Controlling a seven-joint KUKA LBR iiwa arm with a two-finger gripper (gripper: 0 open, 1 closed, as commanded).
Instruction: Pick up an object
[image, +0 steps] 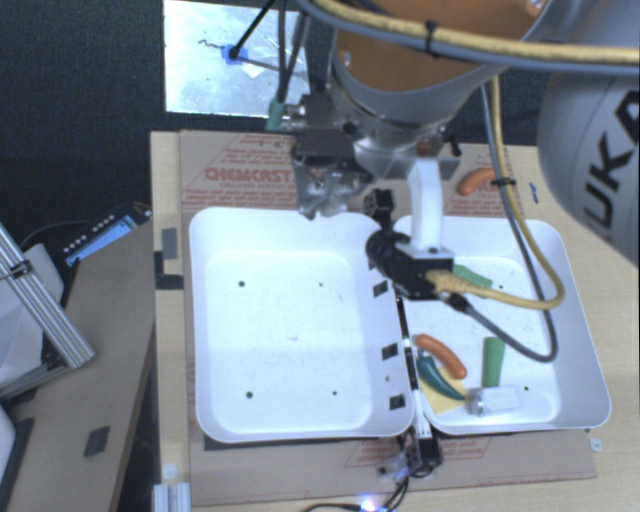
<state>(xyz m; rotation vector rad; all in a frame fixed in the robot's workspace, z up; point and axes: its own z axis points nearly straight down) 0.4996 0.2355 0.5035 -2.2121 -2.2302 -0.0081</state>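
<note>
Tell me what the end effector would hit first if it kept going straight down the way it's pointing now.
Probably the far rim of the left bin. The end effector hangs over that back edge, near where the two bins meet. Depth is hard to judge from this slanted view.

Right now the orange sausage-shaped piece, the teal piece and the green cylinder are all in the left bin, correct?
Not the left. The camera view shows the orange sausage-shaped piece, the teal piece and the green cylinder lying in the right bin.
</note>
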